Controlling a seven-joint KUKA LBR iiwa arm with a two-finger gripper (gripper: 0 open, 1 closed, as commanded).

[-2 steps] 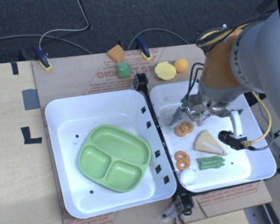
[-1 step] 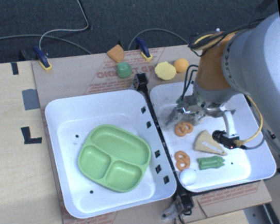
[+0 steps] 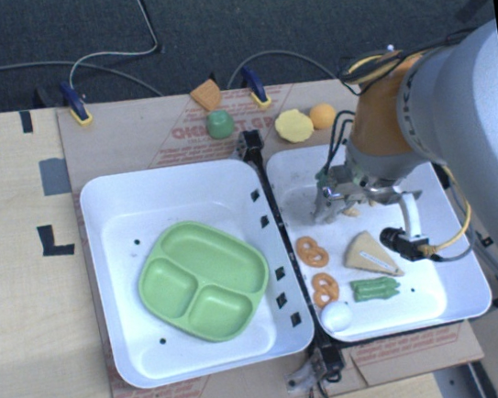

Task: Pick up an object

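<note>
**Gripper low in the right bin, nothing yet in hand**

Take the cheese wedge [image 3: 371, 255] as your landmark; it lies in the right bin [image 3: 464, 300], toward the near side. The gripper [image 3: 335, 201] hangs just beyond the wedge, above and a little to its left in the camera view, down close to the bin floor. You cannot tell from here whether the claw is spread or closed: the wrist hides most of it, and no object shows between its tips.

Left of the wedge sit two pretzels [image 3: 311, 251], one behind the other. Just in front of the wedge lies a green bean pod [image 3: 375, 290], and to the left of that a white egg [image 3: 336, 317], near the bin's front corner. Far left of the wedge, the other bin holds a green divided plate [image 3: 204, 280].

These all look like toy food, so expect light, stiff, smooth plastic. The wedge is probably your best bet: take it across its two flat faces, not over the sloped edge, where it may squirt out. The egg is likely to roll away. The pretzels lie flat and thin, so pinch across a loop.
</note>
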